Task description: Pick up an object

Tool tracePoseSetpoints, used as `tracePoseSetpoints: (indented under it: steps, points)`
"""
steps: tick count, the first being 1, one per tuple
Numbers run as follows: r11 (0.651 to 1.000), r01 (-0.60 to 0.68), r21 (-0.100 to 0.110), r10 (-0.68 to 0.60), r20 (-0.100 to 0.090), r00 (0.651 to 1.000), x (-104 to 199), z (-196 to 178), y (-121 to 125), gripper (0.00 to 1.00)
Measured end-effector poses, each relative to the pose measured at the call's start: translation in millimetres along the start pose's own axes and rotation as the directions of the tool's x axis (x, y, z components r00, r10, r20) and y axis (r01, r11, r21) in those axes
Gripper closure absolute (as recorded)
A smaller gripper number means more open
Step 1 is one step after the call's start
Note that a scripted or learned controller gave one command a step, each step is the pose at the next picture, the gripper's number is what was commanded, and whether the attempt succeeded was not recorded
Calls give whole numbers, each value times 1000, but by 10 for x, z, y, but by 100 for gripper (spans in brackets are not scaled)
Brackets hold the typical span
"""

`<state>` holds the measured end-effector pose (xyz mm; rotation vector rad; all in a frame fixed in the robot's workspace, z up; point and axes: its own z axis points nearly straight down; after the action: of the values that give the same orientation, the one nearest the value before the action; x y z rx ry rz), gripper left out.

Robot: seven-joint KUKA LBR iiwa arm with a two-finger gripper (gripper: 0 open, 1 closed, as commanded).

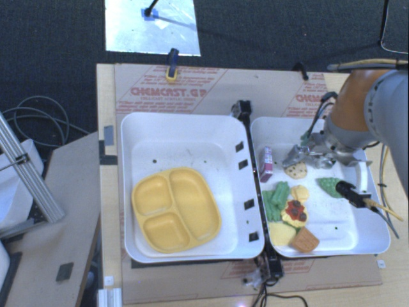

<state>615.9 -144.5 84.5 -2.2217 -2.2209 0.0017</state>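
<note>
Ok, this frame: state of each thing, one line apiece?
yellow divided tray: upright, compartments bare, in left bin.
gripper: low in right bin, just above cookie.
purple packet: lying by the right bin's left wall.
green leafy toy: lying flat.

Your bench (211,85) is pale wood topped with a red-lettered protective sheet (169,91). Dark carpet (51,37) lies beyond it, up and left of the gripper. A shiny metal plate (152,18) rests there. Grey cables (38,117) coil far left.

yellow tray (175,208) in left bin (192,128), metal sheet (152,16)
</note>
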Motion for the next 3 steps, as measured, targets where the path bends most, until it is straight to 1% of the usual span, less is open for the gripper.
tracePoseSetpoints:
  steps: [1,2,3]
  points:
    - [1000,0,2,0,-1,1000,23,5,-510,0]
    - [1000,1,3,-1,-2,1000,447,6,-1073,0]
    - [1000,-1,-8,1,2,1000,417,-115,-1029,100]
